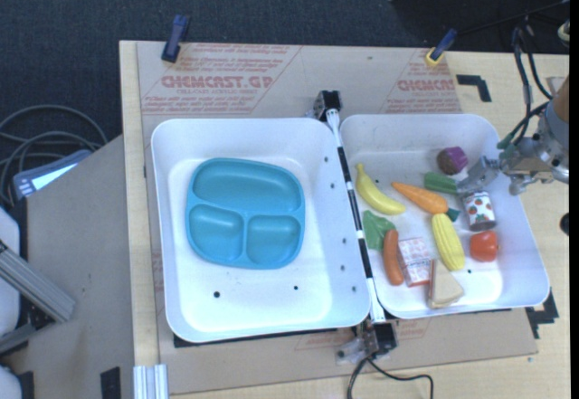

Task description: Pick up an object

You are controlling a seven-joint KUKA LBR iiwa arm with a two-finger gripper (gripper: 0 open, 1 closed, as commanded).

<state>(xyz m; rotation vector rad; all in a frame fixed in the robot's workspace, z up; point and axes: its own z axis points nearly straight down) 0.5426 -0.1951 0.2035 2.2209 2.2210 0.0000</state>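
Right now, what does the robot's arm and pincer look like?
The pincer is a small metal claw, silvery grey with darker parts, poking in from the right over the right bin. Black cables curl above it. The arm behind is pale grey and blurry at the edge.

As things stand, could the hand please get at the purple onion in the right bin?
Probably yes: the hand hovers just right of the purple onion, whose top is uncovered; only the green pepper crowds it below.
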